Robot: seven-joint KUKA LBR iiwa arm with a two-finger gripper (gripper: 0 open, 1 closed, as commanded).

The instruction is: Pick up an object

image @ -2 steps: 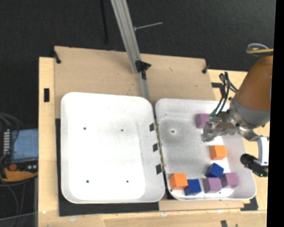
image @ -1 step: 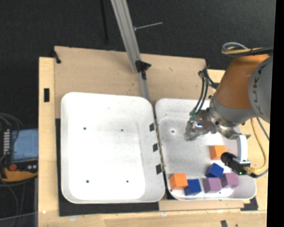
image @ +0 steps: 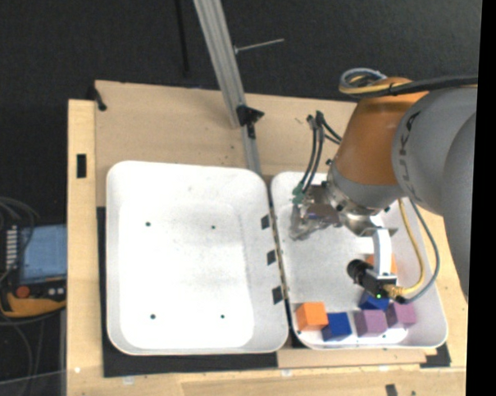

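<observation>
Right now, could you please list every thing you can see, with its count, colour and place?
bins: two, white, side by side on the bench
orange block: one, right bin, near edge
blue block: one, right bin, beside the orange block
purple blocks: two, right bin, near right corner
metal pole: one, grey, slanting behind the bins
handheld controller: one, blue screen, left of the bench
arm: one, grey with orange band, over the right bin

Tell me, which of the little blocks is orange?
The orange block, leftmost in the row at the right bin's near edge. Right of it sit a blue block and two purple ones.
</observation>
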